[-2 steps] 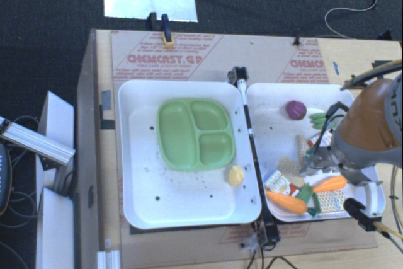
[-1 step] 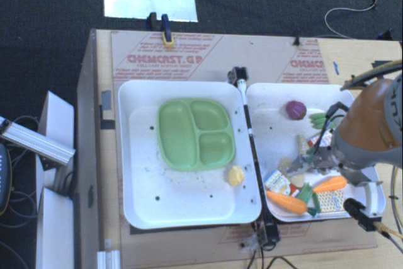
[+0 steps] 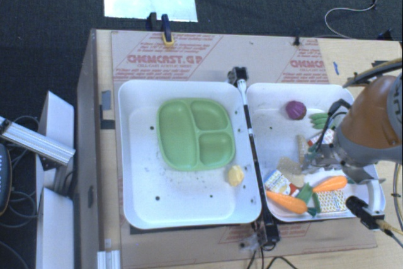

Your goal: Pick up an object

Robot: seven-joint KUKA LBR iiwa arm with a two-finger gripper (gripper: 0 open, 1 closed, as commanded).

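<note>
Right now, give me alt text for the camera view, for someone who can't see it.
A grey and orange robot arm reaches from the right over the right bin, which holds two toy carrots, a purple ball and other small items. The left bin holds a green divided plate with a small yellow object beside it.

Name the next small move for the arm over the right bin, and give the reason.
Probably a short descent toward the orange carrot. The arm's wrist hangs low over the right bin, just above the carrot and the clutter beside it. The purple ball sits farther off, near the back wall, so the carrot looks the nearest target.
</note>
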